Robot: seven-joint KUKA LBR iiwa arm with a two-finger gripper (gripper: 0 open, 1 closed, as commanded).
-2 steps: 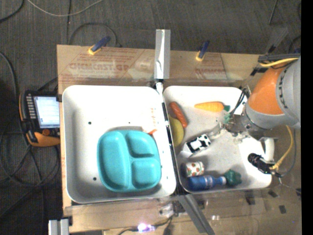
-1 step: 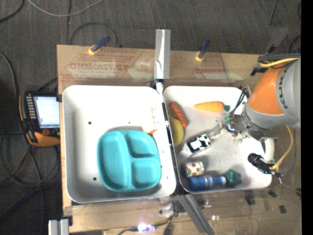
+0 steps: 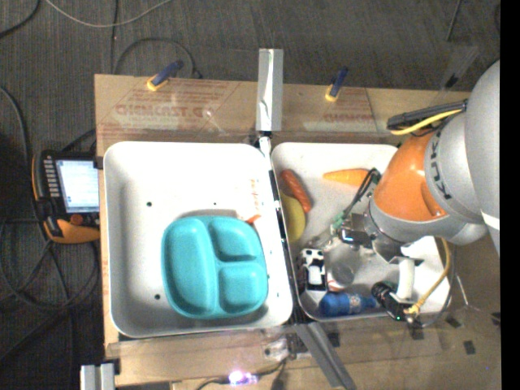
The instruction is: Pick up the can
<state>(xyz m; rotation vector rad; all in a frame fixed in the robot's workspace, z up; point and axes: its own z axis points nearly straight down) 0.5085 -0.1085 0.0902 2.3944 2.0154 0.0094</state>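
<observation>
Reaching down into the right bin, the gripper hangs above the can; its grip I cannot tell. Next, lower onto it.

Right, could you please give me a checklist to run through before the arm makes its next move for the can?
1. Can identified: cannot tell; the blue cylinder lying on its side in the right bin is likeliest.
2. Gripper over the right bin: ok.
3. Gripper over that cylinder: not ok; it sits higher in the view.
4. Room around the cylinder: not ok; a black-and-white object lies close by its left end.
5. Teal plate out of the way, in the left bin: ok.
</observation>
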